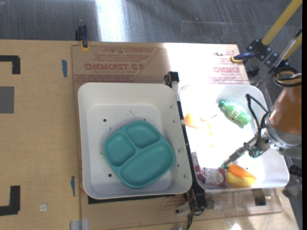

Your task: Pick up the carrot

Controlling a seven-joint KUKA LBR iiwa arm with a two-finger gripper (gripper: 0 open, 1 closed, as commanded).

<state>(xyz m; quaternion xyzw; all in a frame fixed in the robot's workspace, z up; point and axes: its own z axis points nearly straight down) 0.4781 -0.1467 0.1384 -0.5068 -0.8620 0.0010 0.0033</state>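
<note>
Carrot [238, 170] in right bin [273, 174] front corner, jaws [226, 166] touching it, grip state unclear.

Grey KUKA arm [283, 137] with broad orange band [290, 111] above the wrist, black cable [256, 110] looping alongside, slim metallic gripper [225, 165] with teal accents near its base.
</note>
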